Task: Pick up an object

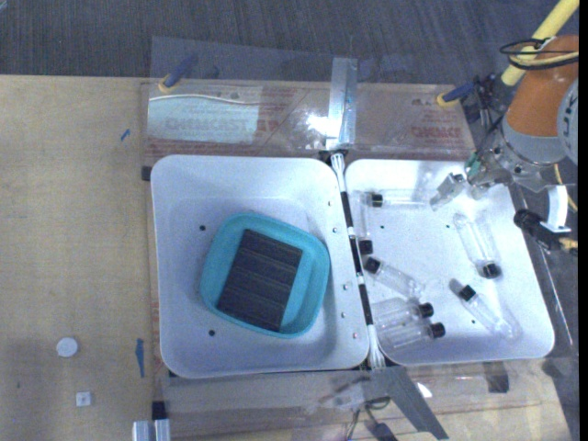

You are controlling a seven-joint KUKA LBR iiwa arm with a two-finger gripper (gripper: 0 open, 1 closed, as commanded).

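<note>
Vials with black caps lie scattered in the right bin [537, 320] under and left of the claw [457, 186], which hangs over that bin's far right corner; whether it is apart or together cannot be told, and nothing shows between its tips. Nearest, just left of the claw, lies one vial [393, 199], another vial [477, 243] sits just below it, and well left in the left bin [175, 246] rests a teal tray [317, 274] holding a dark slab [262, 278] on the table [64, 209].
</note>
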